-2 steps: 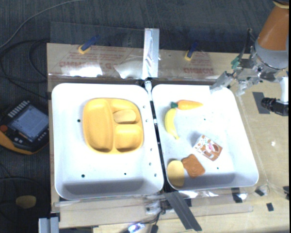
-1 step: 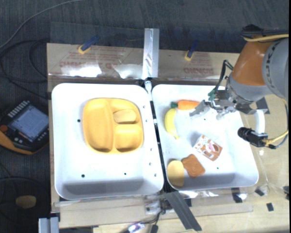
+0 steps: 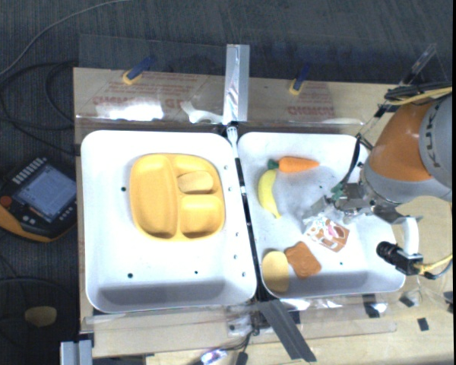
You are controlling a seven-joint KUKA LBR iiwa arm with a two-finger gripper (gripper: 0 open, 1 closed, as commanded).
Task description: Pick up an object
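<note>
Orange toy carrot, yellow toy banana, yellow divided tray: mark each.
Orange toy carrot [image 3: 298, 165], camera view, middle of its body.
Yellow toy banana [image 3: 268, 192], camera view, middle of its curve.
Yellow divided tray [image 3: 153, 196], camera view, left compartment floor.

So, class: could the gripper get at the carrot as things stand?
Probably yes. The carrot lies uncovered at the right bin's far end, apart from the banana, and the gripper is nearby.

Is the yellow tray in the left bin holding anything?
Yes. The yellow tray lies flat in the left bin, with one tan piece in its upper right compartment.
</note>
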